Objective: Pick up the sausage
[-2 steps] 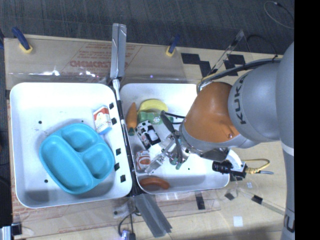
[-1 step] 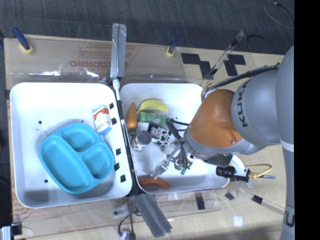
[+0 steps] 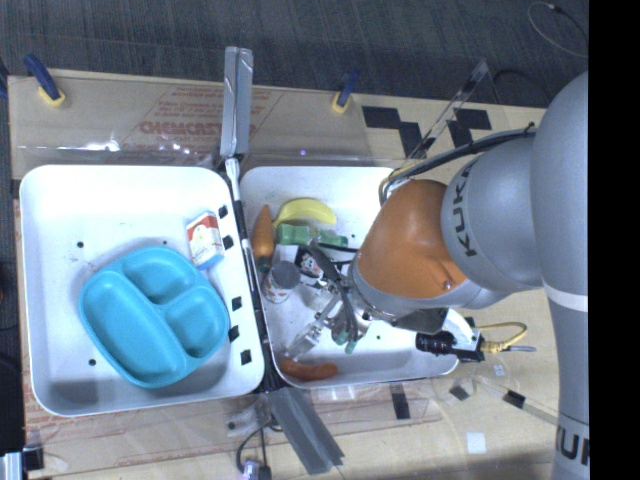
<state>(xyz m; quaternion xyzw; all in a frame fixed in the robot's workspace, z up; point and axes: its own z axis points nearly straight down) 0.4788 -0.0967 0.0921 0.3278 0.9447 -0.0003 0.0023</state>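
Observation:
The sausage (image 3: 308, 371) is a reddish-brown link lying flat against the front wall of the right bin (image 3: 400, 183). My gripper (image 3: 318, 330) hangs low inside that bin, just above and slightly behind the sausage, under the orange wrist band. The view shows nothing held in it. The arm's bulk hides the right half of the bin floor.
At the back left of the right bin lie an orange carrot-like piece (image 3: 262, 232), a yellow banana (image 3: 307, 211) and a green item (image 3: 298, 234). The left bin (image 3: 40, 268) holds a blue divided plate (image 3: 152, 313) and a small red and white carton (image 3: 205, 238).

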